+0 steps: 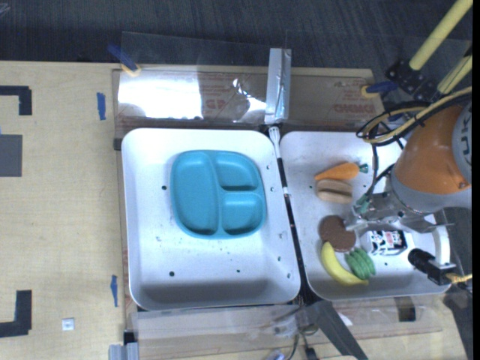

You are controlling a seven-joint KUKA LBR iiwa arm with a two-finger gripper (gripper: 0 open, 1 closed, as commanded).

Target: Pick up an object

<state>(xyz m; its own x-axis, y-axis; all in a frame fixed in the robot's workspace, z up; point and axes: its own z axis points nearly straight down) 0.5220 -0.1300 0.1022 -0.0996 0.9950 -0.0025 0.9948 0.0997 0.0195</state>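
Note:
The right bin (307, 160) holds an orange carrot (339, 172), a tan bread roll (334, 190), a brown round cookie (337, 232), a yellow banana (335, 265), a green leafy toy (360, 262) and a small black-and-white pack (387, 241). My gripper (365, 217) reaches down from the right, between the roll and the pack, just right of the cookie. Nothing shows clearly between its fingers.
The left bin (142, 223) carries a blue divided plate (219, 192). A clear plastic sheet and a taped metal post (277, 85) stand behind the bins. Cables (397, 122) and a yellow pole (442, 25) crowd the upper right. Wooden bench extends to the left.

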